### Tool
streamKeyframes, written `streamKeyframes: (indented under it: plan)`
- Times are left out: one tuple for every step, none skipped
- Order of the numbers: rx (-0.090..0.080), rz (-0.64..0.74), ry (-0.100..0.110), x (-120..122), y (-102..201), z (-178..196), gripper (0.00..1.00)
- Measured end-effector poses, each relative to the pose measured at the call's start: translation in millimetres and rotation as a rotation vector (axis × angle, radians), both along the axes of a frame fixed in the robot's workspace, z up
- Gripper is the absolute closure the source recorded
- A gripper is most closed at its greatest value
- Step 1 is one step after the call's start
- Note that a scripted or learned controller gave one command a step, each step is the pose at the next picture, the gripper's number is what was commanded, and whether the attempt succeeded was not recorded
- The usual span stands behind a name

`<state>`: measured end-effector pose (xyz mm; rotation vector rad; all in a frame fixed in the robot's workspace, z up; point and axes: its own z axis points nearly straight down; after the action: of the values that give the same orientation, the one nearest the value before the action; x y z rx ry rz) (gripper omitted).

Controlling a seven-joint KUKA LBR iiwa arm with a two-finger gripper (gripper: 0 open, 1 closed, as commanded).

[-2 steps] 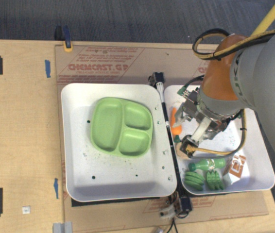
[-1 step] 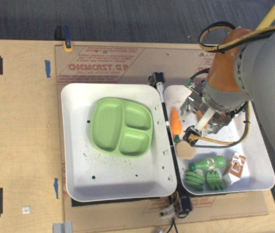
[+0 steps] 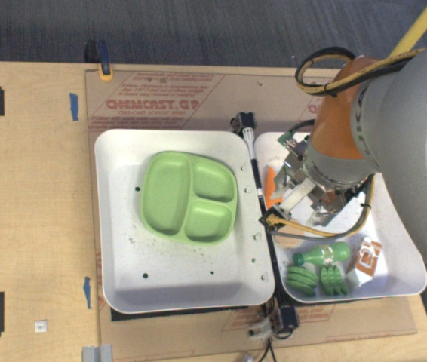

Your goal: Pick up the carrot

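We see two shallow white plastic bins set side by side on a tan wooden bench [image 3: 32, 202]. The left white bin [image 3: 123, 277] holds a pale green plastic plate [image 3: 188, 196] divided into three compartments; the plate lies flat near the middle of the bin.

The grey arm with its orange band [image 3: 334, 127] reaches in from the right and hangs over the upper part of the right white bin [image 3: 402, 270]. The two-finger gripper [image 3: 298, 197] points down into that bin, close to its left wall. We cannot tell from this angle whether the claw is wide or narrow, because the wrist body and cabling cover it.

The small orange carrot [image 3: 271, 185] lies in the right bin against its left wall, just beside the divider between the two bins. We see only a narrow orange strip of it, immediately left of the gripper. Whether the gripper touches it cannot be determined.

At the lower end of the right bin we note a cluster of green ridged plastic toy vegetables [image 3: 317, 271], and just to their right a small white and orange printed packet [image 3: 367, 256]. Both lie well clear of the carrot.

A yellow cable [image 3: 423, 19] runs from the arm toward the upper right corner.
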<state>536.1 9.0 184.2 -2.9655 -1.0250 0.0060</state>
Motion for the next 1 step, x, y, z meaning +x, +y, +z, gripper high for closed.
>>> streamKeyframes:
  plan:
    - [0.0, 0.058, 0.0, 2.1, -9.0, 0.0, 0.0]
